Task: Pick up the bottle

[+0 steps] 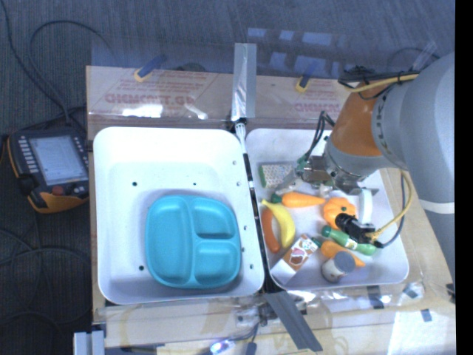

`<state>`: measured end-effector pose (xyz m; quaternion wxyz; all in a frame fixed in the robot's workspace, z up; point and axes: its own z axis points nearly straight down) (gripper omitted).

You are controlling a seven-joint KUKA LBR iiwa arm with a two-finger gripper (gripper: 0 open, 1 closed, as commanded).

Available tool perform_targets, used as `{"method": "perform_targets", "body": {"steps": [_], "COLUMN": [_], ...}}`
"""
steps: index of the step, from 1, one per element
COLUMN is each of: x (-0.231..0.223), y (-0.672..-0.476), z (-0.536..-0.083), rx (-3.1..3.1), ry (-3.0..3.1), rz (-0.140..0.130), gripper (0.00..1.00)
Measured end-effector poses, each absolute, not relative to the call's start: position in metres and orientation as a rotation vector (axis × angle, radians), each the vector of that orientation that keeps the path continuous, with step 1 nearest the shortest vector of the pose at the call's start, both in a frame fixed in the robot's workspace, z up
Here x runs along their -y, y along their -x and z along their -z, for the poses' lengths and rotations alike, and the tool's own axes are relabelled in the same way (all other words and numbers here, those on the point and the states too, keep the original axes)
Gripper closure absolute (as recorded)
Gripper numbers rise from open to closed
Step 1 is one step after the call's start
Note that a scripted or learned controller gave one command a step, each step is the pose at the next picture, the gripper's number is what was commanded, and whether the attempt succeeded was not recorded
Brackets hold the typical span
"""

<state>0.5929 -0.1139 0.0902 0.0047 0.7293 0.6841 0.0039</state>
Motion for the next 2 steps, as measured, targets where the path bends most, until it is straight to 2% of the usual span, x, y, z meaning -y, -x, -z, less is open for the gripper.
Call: {"method": "perform_targets", "body": {"steps": [1, 2], "x": [0.136, 0.174], "y": [-0.488, -0.497], "z": [-0.091, -0.09], "rx": [-1.908, -1.86], "ry": [-2.481, -2.525], "rz": [-0.013, -0.018], "gripper": [0.0, 0.0]}}
